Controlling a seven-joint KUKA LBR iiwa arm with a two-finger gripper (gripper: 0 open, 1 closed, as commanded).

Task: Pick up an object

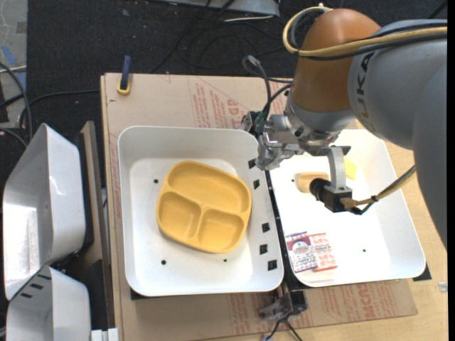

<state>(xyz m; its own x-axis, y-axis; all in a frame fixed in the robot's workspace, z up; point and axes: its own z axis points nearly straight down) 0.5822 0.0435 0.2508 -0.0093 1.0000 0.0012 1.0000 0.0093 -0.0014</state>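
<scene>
A yellow divided plate [204, 206] lies in the left bin [135, 190], slightly tilted toward the lower right. In the right bin [398, 247] a red and white packet [311, 251] lies flat near the front left corner. A small tan object [306, 182] sits farther back, partly hidden by the wrist. Beside it a bit of a yellow object [350, 169] peeks out. My gripper [269, 153] hangs over the back left corner of the right bin, close to the wall between the bins, and I see nothing held in it.
The grey arm with its orange band [334, 41] covers the back of the right bin. Both bins rest on a cardboard sheet [192, 98]. Other white bins [39, 190] stand off to the left, and cables run across the dark floor behind.
</scene>
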